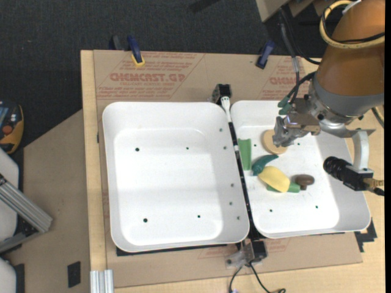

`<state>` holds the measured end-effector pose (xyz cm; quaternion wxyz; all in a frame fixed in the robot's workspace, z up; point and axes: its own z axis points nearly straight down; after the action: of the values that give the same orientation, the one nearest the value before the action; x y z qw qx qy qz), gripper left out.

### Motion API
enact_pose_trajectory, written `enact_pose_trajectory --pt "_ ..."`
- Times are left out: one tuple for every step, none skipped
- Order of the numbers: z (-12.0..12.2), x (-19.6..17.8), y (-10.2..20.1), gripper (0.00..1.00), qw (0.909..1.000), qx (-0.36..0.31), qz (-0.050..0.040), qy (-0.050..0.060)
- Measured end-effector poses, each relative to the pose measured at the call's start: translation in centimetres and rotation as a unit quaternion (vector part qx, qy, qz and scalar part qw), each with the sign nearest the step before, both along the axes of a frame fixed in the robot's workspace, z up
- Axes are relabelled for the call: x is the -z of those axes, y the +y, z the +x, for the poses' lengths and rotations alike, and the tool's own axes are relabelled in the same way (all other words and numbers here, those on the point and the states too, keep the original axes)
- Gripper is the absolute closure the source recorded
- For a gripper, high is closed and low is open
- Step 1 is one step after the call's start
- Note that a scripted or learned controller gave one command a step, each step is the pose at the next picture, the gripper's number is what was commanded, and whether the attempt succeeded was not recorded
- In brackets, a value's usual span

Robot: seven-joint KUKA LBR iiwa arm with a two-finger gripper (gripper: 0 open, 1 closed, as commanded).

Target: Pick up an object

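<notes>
White right bin (342,215) held the tan disc (269,143), touching the gripper (282,138) at centre right. Gripper partly hid the disc; whether its fingers were apart, I cannot tell.

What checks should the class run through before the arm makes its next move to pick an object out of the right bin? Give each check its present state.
1. Tool is above the right white bin: ok.
2. Tool is over a target, the round tan disc: ok.
3. Finger opening is known: cannot tell.
4. An object is already held: cannot tell.
5. Yellow oval block lies free of neighbours: not ok, it touches the teal curved piece.
6. Green upright block is away from the bin wall: not ok, it lies along the left edge.
</notes>
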<state>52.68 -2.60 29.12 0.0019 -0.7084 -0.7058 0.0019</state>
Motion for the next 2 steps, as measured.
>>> enact_pose_trajectory --pt "-4.3 1.2 -4.3 1.00 1.0000 0.001 0.0002 0.000" --pt "1.0 -2.1 3.3 1.00 1.0000 -0.006 0.0002 -0.006"
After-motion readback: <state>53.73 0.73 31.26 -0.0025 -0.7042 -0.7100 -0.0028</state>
